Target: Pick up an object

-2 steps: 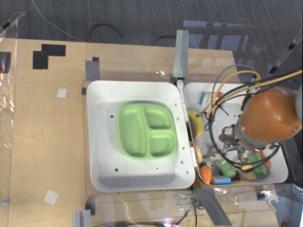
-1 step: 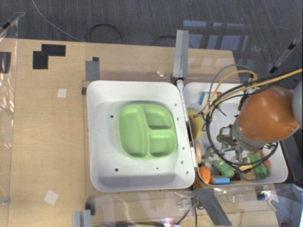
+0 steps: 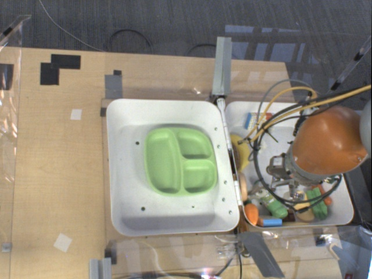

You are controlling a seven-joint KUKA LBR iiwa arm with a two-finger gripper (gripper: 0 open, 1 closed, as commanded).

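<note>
My gripper (image 3: 284, 185) hangs low over the right bin (image 3: 347, 214), under the arm's orange band (image 3: 328, 141) and a tangle of cables. Small objects lie around it in the bin's front part: an orange piece (image 3: 251, 214), a blue piece (image 3: 271, 221), a green piece (image 3: 273, 207) and another green piece (image 3: 317, 204). A yellow object (image 3: 238, 146) lies by the bin's left wall, and a small blue item (image 3: 248, 120) sits near the back. The arm hides much of the bin's middle.
The left bin (image 3: 125, 156) holds a green divided plate (image 3: 179, 160) at its centre. A metal divider (image 3: 221, 68) stands between the bins at the back. Bare wooden bench (image 3: 52, 173) stretches to the left.
</note>
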